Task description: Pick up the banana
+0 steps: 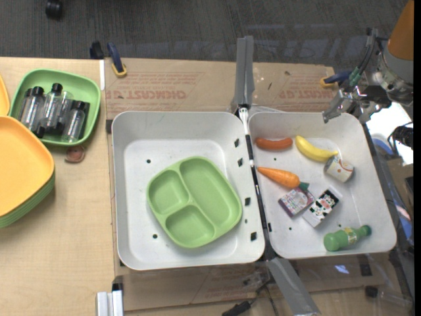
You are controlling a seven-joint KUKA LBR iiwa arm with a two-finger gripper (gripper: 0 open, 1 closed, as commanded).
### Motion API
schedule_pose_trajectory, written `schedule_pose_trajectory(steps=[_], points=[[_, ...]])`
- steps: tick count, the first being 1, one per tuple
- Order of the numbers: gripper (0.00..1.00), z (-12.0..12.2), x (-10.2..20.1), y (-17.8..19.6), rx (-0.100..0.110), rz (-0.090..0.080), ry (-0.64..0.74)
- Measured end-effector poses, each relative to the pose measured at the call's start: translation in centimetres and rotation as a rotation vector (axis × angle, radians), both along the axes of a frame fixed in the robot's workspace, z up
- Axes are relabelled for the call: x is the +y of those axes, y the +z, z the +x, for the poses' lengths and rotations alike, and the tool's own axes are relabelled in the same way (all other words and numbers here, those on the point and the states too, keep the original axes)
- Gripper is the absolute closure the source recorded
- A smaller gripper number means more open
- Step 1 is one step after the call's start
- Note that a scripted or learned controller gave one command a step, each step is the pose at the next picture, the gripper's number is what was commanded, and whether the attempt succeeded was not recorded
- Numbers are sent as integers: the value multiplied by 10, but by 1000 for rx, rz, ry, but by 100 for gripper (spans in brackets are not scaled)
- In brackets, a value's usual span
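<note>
Camera view looks down on two shallow white bins side by side. A curved yellow banana (315, 149) lies in the right white bin (378, 196), near its back wall, between a small orange sausage (273, 143) and a little white cup (339, 168). A grey two-finger gripper (343, 105) sits over that bin's far right corner – well apart from the banana. I cannot tell how far its fingers are open. The left white bin (128, 176) has a green plastic tray with three parts (193, 201) – it lies flat
</note>
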State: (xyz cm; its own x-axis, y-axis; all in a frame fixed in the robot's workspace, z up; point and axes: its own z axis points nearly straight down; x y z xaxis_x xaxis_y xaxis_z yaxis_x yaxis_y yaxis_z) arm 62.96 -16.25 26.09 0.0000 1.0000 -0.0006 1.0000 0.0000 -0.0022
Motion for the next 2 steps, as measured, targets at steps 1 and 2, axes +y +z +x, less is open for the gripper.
schedule_pose_trajectory(steps=[1,2], points=[[100,0,-1,8,2,-1,2],[100,-56,-18,-160,3,0,-580]])
